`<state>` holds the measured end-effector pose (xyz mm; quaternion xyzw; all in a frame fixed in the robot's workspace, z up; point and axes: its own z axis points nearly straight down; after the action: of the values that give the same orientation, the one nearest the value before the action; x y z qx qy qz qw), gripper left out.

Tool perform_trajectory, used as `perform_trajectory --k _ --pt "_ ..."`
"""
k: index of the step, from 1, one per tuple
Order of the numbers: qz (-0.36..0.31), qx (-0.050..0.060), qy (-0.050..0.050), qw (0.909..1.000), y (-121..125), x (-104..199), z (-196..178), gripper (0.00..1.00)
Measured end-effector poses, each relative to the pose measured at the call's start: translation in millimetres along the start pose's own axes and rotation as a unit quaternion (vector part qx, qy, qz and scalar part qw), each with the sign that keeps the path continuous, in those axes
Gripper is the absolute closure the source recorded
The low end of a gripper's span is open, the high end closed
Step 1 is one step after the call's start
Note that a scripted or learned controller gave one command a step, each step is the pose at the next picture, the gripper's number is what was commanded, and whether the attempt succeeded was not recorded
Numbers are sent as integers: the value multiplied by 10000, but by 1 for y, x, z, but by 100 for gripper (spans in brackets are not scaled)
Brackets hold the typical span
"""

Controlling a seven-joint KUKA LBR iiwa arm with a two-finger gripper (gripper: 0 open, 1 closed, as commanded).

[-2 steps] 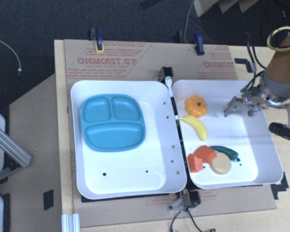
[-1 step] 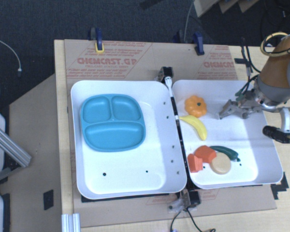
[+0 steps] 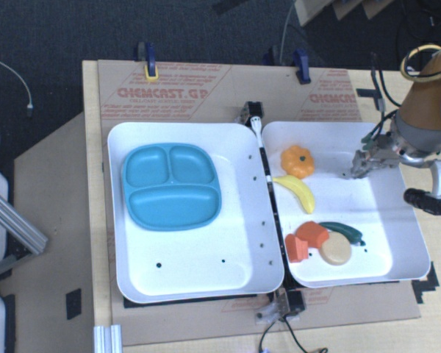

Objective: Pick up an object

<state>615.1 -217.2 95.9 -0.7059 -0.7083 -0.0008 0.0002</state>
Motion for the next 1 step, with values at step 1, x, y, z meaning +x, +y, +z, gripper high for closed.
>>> perform_trajectory --k 1 --pt "9 -33 -23 10000 9 5 -49 100"
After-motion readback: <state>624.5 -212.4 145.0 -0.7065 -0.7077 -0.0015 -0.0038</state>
